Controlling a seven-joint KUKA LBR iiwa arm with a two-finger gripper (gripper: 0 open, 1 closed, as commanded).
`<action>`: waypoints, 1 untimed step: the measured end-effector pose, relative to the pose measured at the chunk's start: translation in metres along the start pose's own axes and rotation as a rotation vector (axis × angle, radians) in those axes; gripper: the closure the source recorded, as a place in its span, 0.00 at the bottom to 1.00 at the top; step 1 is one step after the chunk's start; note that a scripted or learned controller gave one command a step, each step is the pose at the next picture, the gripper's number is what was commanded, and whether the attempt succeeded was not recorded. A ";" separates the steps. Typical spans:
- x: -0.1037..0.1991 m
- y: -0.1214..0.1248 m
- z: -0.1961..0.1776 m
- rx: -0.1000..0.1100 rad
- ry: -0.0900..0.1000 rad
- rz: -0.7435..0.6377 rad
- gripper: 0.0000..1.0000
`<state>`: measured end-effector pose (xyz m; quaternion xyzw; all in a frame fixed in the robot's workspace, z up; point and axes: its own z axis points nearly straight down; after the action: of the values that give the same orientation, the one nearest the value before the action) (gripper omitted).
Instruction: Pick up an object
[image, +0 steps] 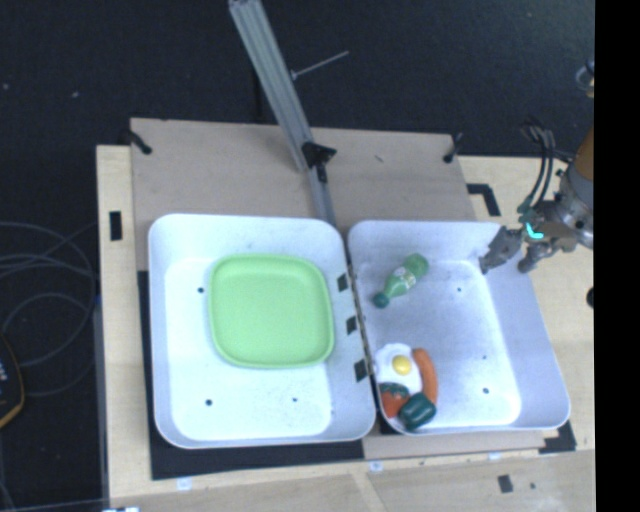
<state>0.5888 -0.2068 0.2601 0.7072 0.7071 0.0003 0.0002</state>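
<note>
- The gripper hangs over the far right rim of the right bin, at the end of the arm that comes in from the right.
- Its two dark fingers stand apart with nothing between them, so it is open and holds nothing.
- A green bottle lies on its side in the far left part of the right bin, tilted, well left of the gripper.
- At the near left corner of that bin sits a small white plate with a fried egg, an orange carrot, a red piece and a dark green piece, all packed close together.
- The left bin holds a square green plate, lying flat near its middle.
- A grey metal pole runs from the far edge down to the gap between the bins.
</note>
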 end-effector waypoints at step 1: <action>0.000 0.000 0.000 0.000 0.000 0.000 0.00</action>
<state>0.5889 -0.2068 0.2602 0.7071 0.7071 0.0003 0.0003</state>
